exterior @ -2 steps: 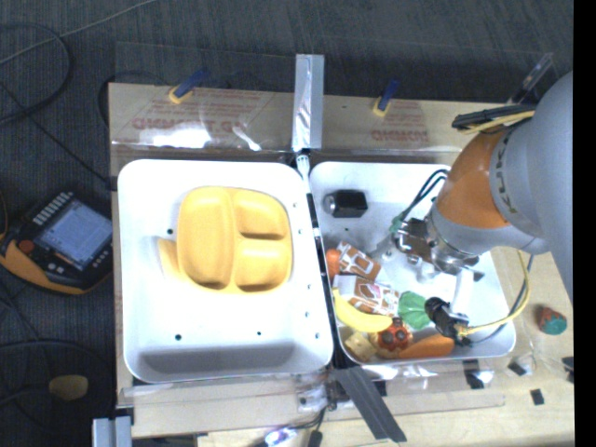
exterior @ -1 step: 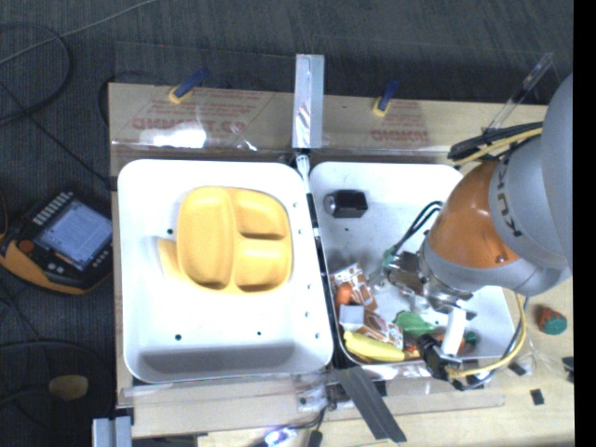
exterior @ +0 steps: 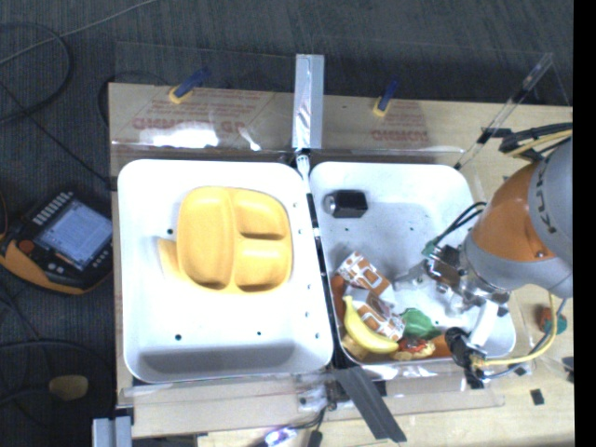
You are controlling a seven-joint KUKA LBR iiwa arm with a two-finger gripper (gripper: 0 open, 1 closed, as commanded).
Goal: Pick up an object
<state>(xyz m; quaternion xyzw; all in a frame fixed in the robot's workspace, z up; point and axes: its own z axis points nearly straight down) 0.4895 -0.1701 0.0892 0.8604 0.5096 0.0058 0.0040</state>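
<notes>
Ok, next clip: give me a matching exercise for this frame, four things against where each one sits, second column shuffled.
Things:
1. yellow divided tray
2. banana
3. black block
4. handheld controller

Places:
A. top-left corner of the right bin
B. floor, left of the bench
C. middle of the left bin
D. bottom-left pile in the right bin

Pairs: 1-C, 2-D, 3-A, 4-B

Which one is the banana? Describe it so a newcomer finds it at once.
Start at the right-hand bin. In its near left corner lies a pile of small items. The banana is the curved, plain yellow piece at the pile's left edge, beside brown-and-white packets and a green item.
</notes>
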